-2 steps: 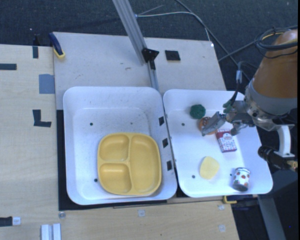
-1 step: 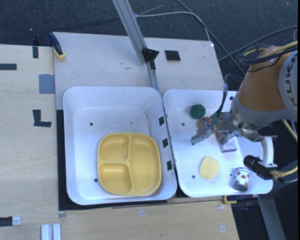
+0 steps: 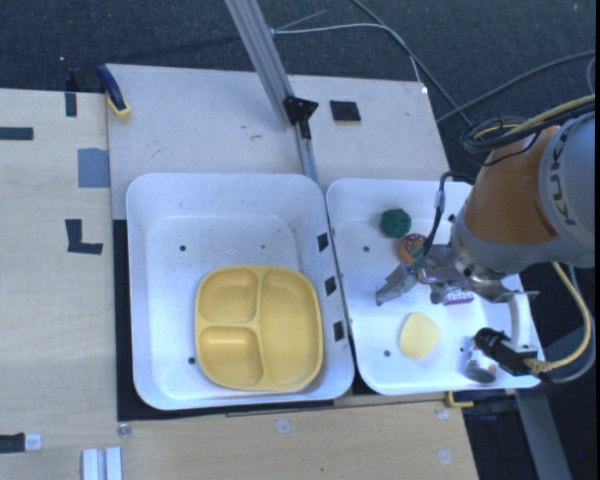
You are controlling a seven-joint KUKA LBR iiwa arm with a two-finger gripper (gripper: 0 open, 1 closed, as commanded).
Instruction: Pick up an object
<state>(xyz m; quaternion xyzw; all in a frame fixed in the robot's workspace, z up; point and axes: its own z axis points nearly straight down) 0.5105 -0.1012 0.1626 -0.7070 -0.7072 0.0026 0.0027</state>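
Objects for the pick lie in the right bin (image 3: pixel 352 208); biggest of all, though, is the yellow divided plate (image 3: pixel 259 327) filling the front of the left bin (image 3: pixel 150 268). The grey arm (image 3: pixel 525 203) covers the right bin's right edge, and its gripper (image 3: pixel 392 290), fingers spread and pinching nothing, hangs over the bin's middle. A pale yellow lump (image 3: pixel 418 336) sits near the front edge, a green ball (image 3: pixel 395 221) toward the back edge, and a small orange piece (image 3: pixel 411 247) just beside the gripper.
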